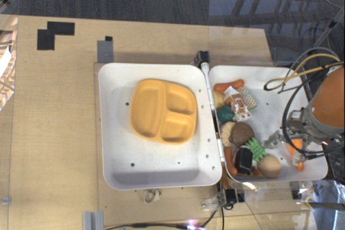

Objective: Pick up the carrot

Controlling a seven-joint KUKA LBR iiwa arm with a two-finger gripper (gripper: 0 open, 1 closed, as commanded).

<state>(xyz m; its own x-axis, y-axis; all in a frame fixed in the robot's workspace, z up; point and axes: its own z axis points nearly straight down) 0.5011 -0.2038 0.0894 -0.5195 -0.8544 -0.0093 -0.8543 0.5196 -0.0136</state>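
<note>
My hand (pixel 294 149), grip state unclear, hangs beside the carrot (pixel 297 157) in the right bin (pixel 269 75); I should center before closing.

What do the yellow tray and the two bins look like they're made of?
Tray: probably molded plastic, matte, with smooth rounded compartments and uniform yellow color. Bins: likely thin white plastic, slightly glossy, with rounded corners and soft reflections.

Two white bins: left bin (pixel 116 132), right bin (pixel 269 75). One yellow sectioned plate (pixel 161 110) with three compartments in the left bin. Right bin: one jumble of toy foods (pixel 242 134), about eight pieces, exact number unclear where they overlap. One orange carrot-like piece (pixel 228 85) at its top. One arm (pixel 326 105).
</note>
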